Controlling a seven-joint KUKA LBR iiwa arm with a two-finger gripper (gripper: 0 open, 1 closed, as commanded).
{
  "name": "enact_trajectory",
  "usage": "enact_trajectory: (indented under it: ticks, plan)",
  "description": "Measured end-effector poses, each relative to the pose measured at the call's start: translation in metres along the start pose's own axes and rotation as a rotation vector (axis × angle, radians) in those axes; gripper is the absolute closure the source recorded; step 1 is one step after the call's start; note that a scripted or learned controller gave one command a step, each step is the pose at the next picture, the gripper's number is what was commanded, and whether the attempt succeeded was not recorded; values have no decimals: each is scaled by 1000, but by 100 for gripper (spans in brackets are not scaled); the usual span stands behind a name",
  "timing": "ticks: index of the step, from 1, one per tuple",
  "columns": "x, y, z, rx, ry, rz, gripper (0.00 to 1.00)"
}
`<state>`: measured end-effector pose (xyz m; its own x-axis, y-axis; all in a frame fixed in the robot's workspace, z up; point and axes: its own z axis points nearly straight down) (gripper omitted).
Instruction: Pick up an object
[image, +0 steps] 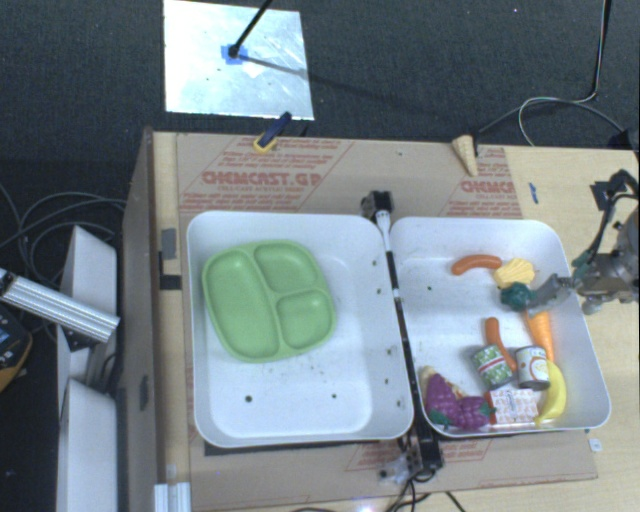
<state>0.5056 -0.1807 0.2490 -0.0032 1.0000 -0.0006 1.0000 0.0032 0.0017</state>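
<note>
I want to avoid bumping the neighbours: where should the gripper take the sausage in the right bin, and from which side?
Probably from straight above, closing across the middle of the sausage. It lies flat and nearly level across the view, slim and slightly curved, with bare bin floor on its near and far sides. Its right end nears the yellow corn, so keep off that end.

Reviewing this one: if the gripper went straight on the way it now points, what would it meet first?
The gripper points left across the right bin, with the dark green toy right at its tip, so that would probably be met first. The yellow toy lies just beyond. Height above the toys is unclear.
</note>
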Motion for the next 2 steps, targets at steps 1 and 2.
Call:
enact_trajectory:
  ticks: [1,2]
  plan:
    - [35,36,113,3,1,0,0]
    - [44,31,165,0,0,2,0]
